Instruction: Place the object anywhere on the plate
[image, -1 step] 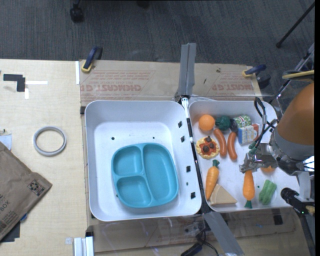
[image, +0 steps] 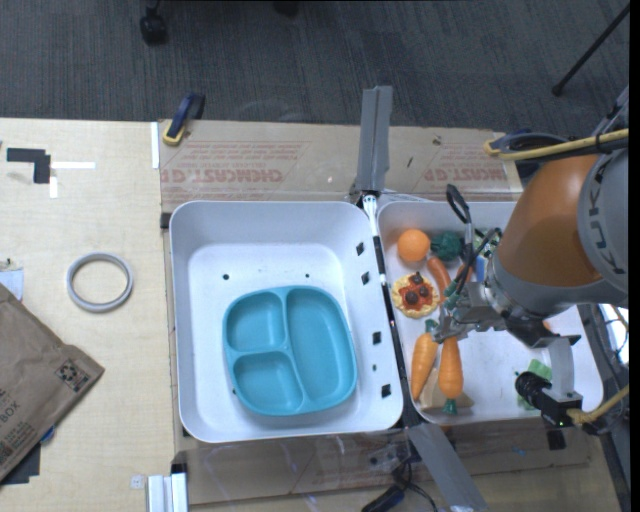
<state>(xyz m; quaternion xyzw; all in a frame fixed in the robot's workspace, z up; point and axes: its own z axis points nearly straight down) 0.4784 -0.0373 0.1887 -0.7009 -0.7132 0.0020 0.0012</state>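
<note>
Hovering my claw (image: 447, 322) low in the right bin (image: 500, 385) over the toy food, to pick one for the plate | fingers: cannot tell | carrots (image: 437, 365) just beneath | orange (image: 413, 246), small pizza (image: 416, 293) just beyond | blue plate (image: 289, 350) well apart in left bin (image: 190, 300), bin walls between.

Your arm (image: 560, 240) reaches in from the right, its grey body bent low, with the orange band bulging large above the wrist. The wrist tips downward and to the left, pointing the gripper (image: 452, 322) toward the bench below. You see the gripper's dark metal body at the end of the wrist, lower and further left than the rest of the arm. How the jaws stand is too cluttered and small for you to tell.
</note>
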